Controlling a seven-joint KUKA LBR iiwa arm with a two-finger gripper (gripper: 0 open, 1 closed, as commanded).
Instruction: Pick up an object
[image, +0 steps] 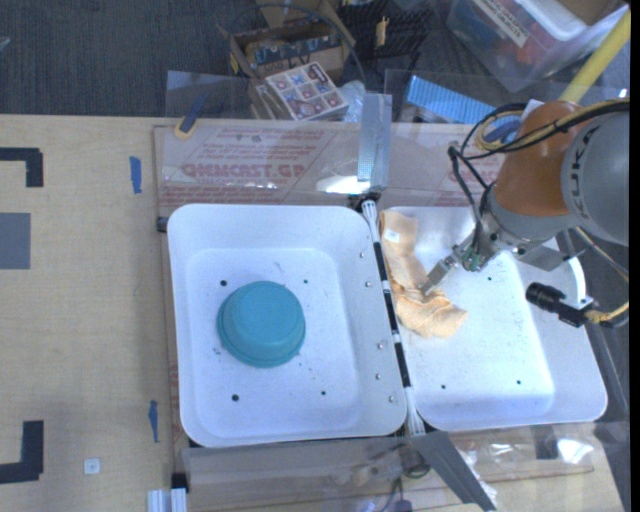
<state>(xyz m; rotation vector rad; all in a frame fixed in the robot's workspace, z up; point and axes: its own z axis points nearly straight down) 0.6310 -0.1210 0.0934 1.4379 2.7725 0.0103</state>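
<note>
A crumpled tan cloth (415, 285) lies along the left side of the right bin (520, 385), reaching from its far left corner down toward the middle. A teal upturned bowl (262, 323) sits in the left bin (200, 250). My gripper (433, 281) hangs low over the right bin from the orange-banded arm, and its tips touch the cloth's right edge near its middle. The fingers look pressed close together on a fold of the cloth, but the cloth still lies flat on the bin floor.
A raised divider (385, 300) with the two bins' rims runs between the bins just left of the cloth. A black cable fitting (548, 298) sticks out over the right bin's right part. Boxes and clutter lie beyond the bench's far edge.
</note>
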